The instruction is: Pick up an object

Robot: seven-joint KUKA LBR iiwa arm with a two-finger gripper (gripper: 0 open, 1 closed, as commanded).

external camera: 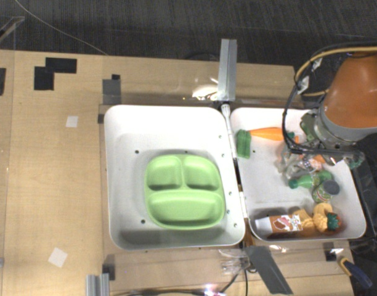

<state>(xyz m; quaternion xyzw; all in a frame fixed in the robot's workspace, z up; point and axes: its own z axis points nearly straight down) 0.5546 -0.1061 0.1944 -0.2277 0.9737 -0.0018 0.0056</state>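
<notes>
Two shallow white bins sit side by side on the wooden bench. The left white bin holds a light green plastic tray with three sections, lying flat in the middle. The right white bin holds lots of small toys. A small green block lies by the wall between the bins, and an orange toy carrot lies just beside it, near the back. Along the front edge lie a brown bottle with a red and white label and a lumpy yellow toy, which touch each other. A round dark green thing like a small can sits near the right side. The grey arm with the orange band reaches in from the right, and its gripper is down among the toys, right over a small teal green toy. The view is too crowded there to tell if the hand is open or closed, or if it has anything. The teal toy looks like the thing it is going for. It seems small, light and hard, probably smooth plastic, so it could slip or roll away. Pinching it across its middle, with the fingers low near the bin floor, should work best. Other toys crowd close by and could get bumped.
</notes>
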